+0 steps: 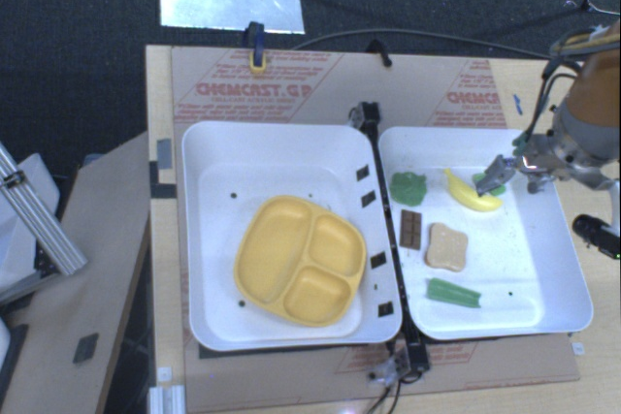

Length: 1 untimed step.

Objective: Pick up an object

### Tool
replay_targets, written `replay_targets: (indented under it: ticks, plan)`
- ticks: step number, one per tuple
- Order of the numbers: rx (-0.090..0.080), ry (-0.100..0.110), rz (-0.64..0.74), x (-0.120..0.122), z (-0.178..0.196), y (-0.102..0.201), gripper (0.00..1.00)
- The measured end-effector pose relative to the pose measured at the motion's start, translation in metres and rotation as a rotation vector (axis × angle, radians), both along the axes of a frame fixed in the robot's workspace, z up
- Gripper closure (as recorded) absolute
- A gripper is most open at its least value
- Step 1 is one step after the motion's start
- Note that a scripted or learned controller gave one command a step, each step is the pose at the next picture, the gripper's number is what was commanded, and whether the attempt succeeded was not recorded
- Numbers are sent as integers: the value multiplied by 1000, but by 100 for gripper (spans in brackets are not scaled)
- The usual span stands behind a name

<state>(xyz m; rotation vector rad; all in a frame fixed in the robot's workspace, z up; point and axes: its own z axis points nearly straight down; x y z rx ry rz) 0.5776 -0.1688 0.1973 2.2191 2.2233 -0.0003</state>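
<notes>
Banana [468, 194], yellow, curved, beside gripper [492, 179]

The gripper [495, 177] overlaps the right end of the banana [468, 193]. That tip is hidden, and whether the two touch cannot be told. The arm [594, 107] is cut off by the right edge above its wrist. A metal rail [39, 226] runs out past the left edge. The far rims of the left bin [194, 208] and the right bin [572, 305] cover part of the red print on the cardboard sheet [291, 78]. Dark specks on both bin floors are too small to identify.
</notes>
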Motion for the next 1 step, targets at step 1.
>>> replay_targets:
  ticks: [1]
  plan:
    - [0, 0, 3, 6, -45, 6, 0]
